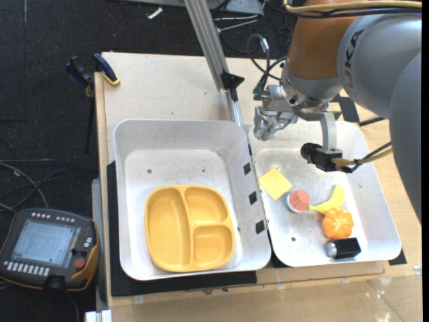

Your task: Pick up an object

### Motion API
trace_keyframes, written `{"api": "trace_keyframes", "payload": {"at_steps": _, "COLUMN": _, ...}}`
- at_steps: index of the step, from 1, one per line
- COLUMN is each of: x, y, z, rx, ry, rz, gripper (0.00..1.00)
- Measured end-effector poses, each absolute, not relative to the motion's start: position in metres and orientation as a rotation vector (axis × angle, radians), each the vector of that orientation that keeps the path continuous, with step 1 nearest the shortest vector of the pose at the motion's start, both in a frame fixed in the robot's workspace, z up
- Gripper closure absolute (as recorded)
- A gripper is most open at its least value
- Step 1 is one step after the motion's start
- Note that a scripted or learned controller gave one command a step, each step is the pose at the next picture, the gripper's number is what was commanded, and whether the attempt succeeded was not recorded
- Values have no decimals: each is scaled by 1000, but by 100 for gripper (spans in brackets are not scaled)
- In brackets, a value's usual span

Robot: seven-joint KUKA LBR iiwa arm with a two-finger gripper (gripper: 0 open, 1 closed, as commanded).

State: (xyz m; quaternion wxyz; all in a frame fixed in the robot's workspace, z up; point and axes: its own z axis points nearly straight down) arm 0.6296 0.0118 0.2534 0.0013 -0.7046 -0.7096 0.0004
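Note:
My gripper (266, 127) hangs over the far left corner of the right bin (375, 200), with nothing visibly between its fingers. Below it in that bin lie a yellow square block (275, 183), a small pink cup-like piece (299, 200), a yellow banana (330, 200), an orange pumpkin-shaped toy (337, 224) and a black-and-silver object (343, 248). The yellow block is the nearest thing, a short way toward the front of the gripper.
The left bin (134, 146) holds a yellow divided tray (190, 228). A slanted metal rail (208, 35) runs down to the bins' shared edge. A black fitting on a cable (320, 156) hangs over the right bin. A teach pendant (47, 247) lies off the bench at left.

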Motion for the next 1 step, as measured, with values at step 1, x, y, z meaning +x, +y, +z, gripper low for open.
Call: {"api": "trace_keyframes", "payload": {"at_steps": 1, "x": 626, "y": 55, "z": 243, "rx": -2212, "ry": -2227, "rz": 1, "gripper": 100}}
